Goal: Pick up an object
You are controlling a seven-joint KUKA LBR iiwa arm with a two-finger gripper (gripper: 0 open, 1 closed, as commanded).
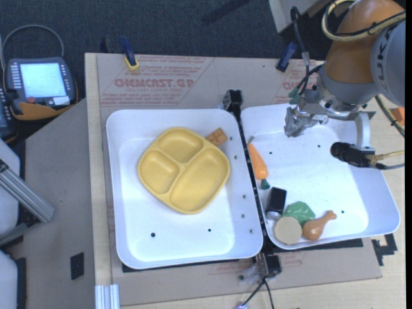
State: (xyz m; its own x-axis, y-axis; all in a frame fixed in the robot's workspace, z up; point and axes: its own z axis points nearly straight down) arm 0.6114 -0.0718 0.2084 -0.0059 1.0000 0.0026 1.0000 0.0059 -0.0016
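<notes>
The gripper (297,125) hangs over the right bin's (360,201) far edge, its grasp indiscernible, while the toys sit crowded into the near-left corner.

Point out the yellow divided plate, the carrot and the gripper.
yellow divided plate (185,170), camera view, central ridge
carrot (257,162), camera view, mid-body
gripper (293,131), camera view, at its tips

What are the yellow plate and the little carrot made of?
The yellow plate looks like hard plastic: one even colour, smooth moulded compartments and a soft shine. The carrot is likely a plastic toy too, with its plain bright orange body and small green tip, though it is too small to be sure. Both lie in white bins that look like smooth plastic.
</notes>
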